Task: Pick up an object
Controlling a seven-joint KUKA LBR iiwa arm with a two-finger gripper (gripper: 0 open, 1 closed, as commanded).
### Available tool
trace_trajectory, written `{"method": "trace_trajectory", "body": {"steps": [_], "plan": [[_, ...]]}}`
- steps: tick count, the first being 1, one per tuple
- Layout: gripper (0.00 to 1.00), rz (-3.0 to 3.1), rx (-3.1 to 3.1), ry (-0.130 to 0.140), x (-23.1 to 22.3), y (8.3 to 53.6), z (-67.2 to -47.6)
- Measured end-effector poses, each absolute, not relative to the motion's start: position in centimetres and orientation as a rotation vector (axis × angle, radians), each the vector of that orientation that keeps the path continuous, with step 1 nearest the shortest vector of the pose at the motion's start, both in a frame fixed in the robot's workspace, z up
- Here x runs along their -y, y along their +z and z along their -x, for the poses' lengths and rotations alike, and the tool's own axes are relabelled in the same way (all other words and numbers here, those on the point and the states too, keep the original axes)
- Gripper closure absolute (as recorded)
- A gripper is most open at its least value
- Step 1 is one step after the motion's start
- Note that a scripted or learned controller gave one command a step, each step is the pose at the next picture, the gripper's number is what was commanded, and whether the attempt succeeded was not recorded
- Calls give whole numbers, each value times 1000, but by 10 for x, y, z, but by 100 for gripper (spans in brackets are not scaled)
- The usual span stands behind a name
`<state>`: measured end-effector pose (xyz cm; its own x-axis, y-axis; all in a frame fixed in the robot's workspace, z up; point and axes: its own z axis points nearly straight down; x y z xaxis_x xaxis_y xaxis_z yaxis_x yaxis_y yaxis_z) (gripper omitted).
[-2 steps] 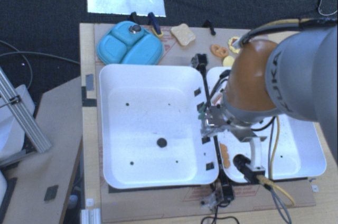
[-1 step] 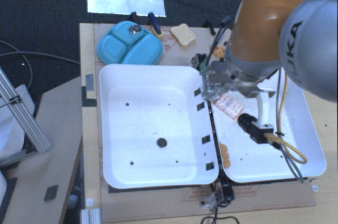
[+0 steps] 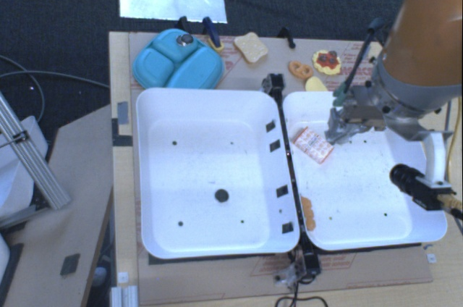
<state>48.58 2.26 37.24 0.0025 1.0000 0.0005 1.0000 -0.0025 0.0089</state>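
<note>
While the left bin (image 3: 206, 106) has wide free floor, with a small dark disc (image 3: 221, 195) near its middle, the right bin (image 3: 376, 226) is more crowded at its upper part, where the arm (image 3: 427, 30) comes in from the right. The gripper (image 3: 337, 134) hangs low over the upper left zone of the right bin, close to the divider between the two bins. Just beside its tip, to the lower left, lies a small flat packet (image 3: 312, 145) (white with a red pattern, turned at a slant) on the bin floor; I cannot tell if the tip touches it. The fingers are dark and small against the wrist, so whether they are apart or together I cannot tell. A small orange-brown thing (image 3: 307, 213) lies by the divider lower down, partly covered by the rim. Behind the bins the bench carries a blue divided plate (image 3: 177, 61), a toast slice (image 3: 251, 47), a pretzel (image 3: 299, 69), a small pizza-like toy (image 3: 327, 61) and a yellow piece (image 3: 315, 85), half hidden by the rim.
</note>
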Motion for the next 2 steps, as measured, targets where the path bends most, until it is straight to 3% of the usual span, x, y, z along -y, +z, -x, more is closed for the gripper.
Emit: {"method": "trace_trajectory", "body": {"steps": [1,2], "plan": [[100,-2210,-2231,6,-85,359,-507],[100,-2210,-2229,6,-131,287,-600]]}}
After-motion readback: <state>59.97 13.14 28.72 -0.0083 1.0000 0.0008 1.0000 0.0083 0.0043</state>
